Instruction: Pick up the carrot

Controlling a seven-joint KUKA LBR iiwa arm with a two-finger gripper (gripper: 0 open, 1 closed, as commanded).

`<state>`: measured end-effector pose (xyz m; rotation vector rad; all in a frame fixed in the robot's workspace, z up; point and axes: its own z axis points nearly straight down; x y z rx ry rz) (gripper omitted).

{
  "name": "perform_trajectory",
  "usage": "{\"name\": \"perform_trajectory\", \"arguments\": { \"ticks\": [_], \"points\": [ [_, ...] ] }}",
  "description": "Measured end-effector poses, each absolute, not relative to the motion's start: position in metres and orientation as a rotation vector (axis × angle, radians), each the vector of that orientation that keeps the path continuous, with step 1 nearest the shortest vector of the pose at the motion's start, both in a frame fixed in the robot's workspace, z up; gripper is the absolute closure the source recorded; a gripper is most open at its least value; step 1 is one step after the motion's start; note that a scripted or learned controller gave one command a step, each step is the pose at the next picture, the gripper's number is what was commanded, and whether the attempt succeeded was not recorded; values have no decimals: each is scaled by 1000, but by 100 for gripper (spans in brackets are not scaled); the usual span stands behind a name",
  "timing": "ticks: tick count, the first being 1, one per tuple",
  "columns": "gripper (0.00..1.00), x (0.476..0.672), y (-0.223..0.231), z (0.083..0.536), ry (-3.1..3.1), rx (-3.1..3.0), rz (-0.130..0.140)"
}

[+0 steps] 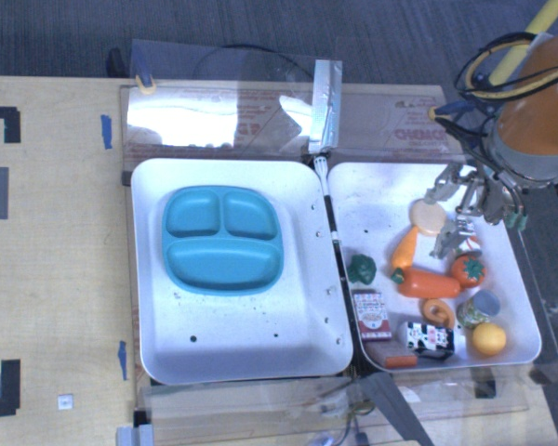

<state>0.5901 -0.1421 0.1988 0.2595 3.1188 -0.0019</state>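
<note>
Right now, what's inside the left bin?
The left bin holds a blue divided plate with three compartments, nothing visible in them, plus a few dark specks on the bin floor. Whatever lies under the plate is covered.

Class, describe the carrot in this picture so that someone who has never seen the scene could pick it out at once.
Start at the right-hand white bin, the one crowded with toy food. Near its middle, just below the gripper, lies the carrot, flat and pointing sideways. It is the long red-orange piece, unlike the round tomato on its right and the paler, shorter orange piece to its upper left.
</note>
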Motion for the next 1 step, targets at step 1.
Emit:
{"name": "perform_trajectory", "arguments": {
  "ticks": [1],
  "points": [
    [0,602,-136,90,3124,225,1]
  ]
}}
